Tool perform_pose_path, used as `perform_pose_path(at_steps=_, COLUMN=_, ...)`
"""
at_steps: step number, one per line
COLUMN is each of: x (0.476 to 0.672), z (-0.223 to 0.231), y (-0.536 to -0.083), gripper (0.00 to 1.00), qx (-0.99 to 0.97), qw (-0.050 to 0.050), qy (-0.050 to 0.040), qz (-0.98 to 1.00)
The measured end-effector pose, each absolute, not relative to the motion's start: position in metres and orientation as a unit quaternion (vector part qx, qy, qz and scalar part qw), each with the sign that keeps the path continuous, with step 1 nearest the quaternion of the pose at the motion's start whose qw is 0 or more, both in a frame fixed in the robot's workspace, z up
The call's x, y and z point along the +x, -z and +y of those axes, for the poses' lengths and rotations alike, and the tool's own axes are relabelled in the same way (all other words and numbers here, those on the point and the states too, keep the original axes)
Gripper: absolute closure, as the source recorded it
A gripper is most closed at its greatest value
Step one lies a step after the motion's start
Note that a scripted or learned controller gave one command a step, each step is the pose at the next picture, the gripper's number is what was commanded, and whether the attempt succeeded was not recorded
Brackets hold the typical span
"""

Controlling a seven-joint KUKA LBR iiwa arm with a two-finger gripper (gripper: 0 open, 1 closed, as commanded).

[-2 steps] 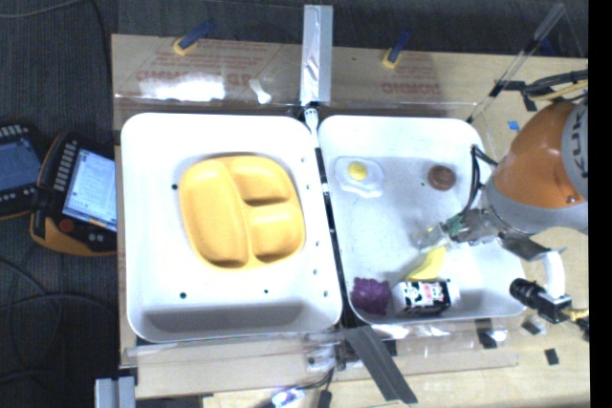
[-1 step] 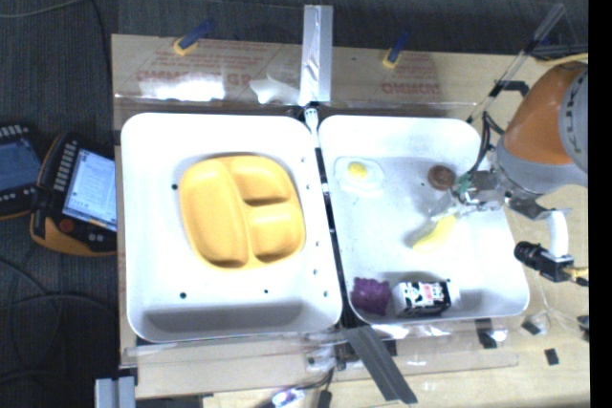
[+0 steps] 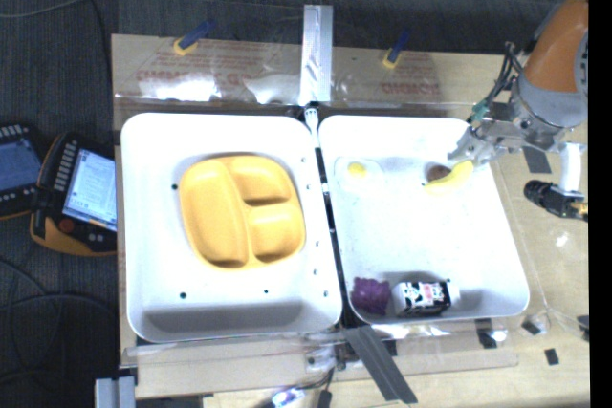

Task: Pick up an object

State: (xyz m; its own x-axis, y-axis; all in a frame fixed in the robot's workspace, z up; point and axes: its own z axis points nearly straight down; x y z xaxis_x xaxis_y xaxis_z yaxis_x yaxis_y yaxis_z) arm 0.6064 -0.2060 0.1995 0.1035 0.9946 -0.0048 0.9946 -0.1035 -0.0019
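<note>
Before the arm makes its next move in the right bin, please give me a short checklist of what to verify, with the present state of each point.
1. Gripper is over the right bin, at its upper right corner: ok.
2. A target lies near: the yellow piece beside a small brown thing sits just below the gripper: ok.
3. Something is held between the fingers: cannot tell.
4. Other things are apart from the target: the purple item and the black-and-white item lie at the near wall, the small yellow thing to the left: ok.
5. Yellow divided tray stays in the left bin, out of the way: ok.
</note>
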Motion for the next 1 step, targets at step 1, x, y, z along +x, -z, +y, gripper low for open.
perform_pose_path(at_steps=1, x=0.5820, z=-0.1311, y=-0.2382, gripper=1.00, qx=0.729, qw=0.000, qy=0.0020, qz=0.684)
